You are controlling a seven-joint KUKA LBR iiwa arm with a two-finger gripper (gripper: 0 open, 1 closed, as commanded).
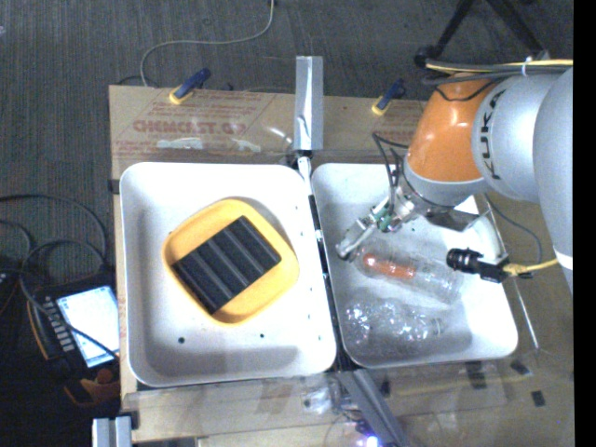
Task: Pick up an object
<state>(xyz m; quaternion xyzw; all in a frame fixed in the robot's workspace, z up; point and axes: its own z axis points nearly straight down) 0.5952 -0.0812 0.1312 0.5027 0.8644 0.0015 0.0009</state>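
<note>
Gripper [352, 242], grip state unclear, hovers just left of a clear bottle [410, 271] lying lengthwise rightward.

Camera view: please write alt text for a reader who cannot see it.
A grey and orange arm reaches from the right into the right bin, its gripper low beside a clear plastic bottle and a crumpled clear wrapper. The left bin holds a yellow tray with a black ridged insert.

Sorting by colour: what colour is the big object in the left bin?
Yellow rim, black ribbed centre; camera view.
</note>
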